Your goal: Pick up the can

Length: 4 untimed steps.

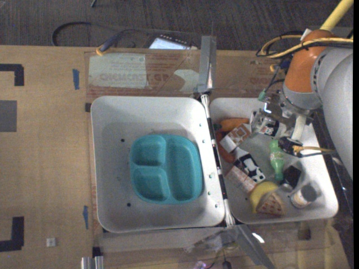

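A: Can (pixel 305 195) location?
B: Right bin (pixel 328 206), near-right corner, upright, just right of the banana (pixel 261 192) and pizza slice (pixel 272 205).
A: Gripper (pixel 268 122)?
B: Far side of that bin, above the clutter, well apart from the can. Finger state: cannot tell. Left bin holds a teal tray (pixel 166 168).

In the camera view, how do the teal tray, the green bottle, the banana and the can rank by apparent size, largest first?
1. Teal tray, by far.
2. Green bottle and banana: look alike, not ranked.
3. Can, smallest, seen end-on.
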### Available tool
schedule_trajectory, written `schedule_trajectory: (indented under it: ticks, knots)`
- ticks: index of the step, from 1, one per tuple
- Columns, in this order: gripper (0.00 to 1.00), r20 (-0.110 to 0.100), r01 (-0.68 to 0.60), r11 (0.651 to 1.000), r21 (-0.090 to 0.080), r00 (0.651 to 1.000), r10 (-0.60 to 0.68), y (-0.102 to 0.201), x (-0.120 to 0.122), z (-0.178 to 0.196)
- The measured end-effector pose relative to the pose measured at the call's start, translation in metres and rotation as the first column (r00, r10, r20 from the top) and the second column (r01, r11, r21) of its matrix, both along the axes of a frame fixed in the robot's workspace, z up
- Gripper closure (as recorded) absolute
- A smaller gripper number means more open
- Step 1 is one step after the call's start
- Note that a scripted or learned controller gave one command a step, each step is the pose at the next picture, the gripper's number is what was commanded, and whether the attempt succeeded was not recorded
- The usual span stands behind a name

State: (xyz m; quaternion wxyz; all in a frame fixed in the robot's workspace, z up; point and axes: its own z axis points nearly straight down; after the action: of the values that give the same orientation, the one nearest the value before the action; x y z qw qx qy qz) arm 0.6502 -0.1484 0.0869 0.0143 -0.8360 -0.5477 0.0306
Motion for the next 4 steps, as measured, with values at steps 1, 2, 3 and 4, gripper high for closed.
schedule_trajectory:
  ticks: [1,2,3,4]
  knots:
    - [0.00,0.070,-0.273,0.962,0.008,0.960,0.272,0.029,-0.004,0.082]
    - [0.00,0.091,-0.264,0.965,-0.004,0.960,0.263,0.010,0.018,0.025]
    - [0.00,0.106,-0.232,0.973,-0.008,0.967,0.231,0.009,0.013,0.020]
    - [0.00,0.072,-0.346,0.938,0.005,0.936,0.345,-0.015,0.018,0.000]
